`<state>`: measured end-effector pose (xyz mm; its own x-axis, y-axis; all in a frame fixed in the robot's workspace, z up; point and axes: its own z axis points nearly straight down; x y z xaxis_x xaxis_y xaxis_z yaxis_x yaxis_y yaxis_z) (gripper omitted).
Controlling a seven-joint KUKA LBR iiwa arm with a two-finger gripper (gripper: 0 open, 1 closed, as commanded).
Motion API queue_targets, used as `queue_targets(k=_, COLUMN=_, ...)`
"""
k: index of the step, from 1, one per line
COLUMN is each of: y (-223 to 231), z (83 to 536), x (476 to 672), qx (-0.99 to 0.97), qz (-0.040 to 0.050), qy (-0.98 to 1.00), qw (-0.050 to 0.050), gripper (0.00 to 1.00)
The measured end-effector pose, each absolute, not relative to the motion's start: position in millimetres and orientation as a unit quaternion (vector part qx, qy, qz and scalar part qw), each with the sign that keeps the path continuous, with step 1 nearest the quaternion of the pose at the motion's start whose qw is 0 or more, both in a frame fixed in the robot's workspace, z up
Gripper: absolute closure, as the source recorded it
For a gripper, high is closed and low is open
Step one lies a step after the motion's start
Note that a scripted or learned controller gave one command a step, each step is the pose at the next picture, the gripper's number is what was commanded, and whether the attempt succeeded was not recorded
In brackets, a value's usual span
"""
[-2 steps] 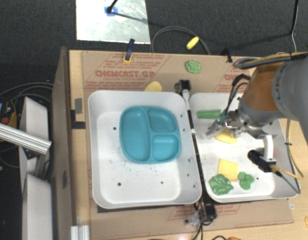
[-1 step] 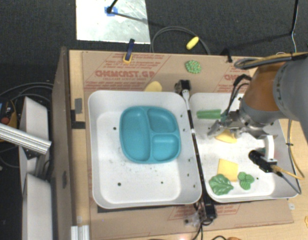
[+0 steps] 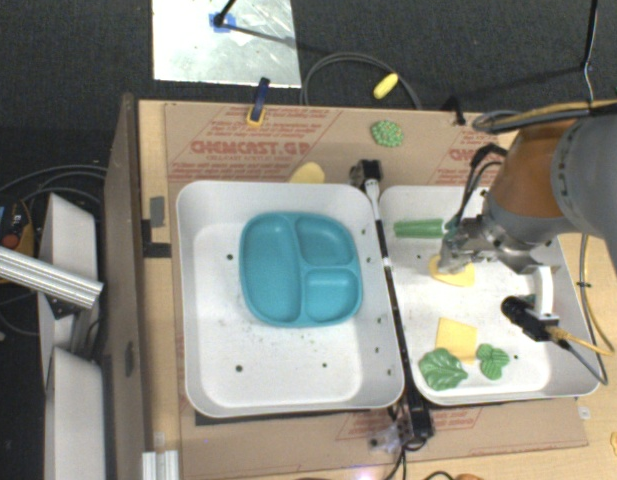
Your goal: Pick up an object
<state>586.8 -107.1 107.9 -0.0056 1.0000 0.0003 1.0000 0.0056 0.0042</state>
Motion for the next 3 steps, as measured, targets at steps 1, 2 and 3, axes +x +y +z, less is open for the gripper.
queue_targets(k=1, y=-107, z=108, x=586.7, qx=0.705, qz=0.0015, qy=0.709, qw=0.001, gripper=0.0)
queue_targets(k=2, y=-107, z=118, x=587.7, qx=0.704, qz=0.0027, qy=0.71, qw=0.002, gripper=1.0)
queue_targets(k=3, y=-107, z=118, x=587.5, qx=0.704, qz=0.0025, qy=0.71, qw=0.002, gripper=0.0)
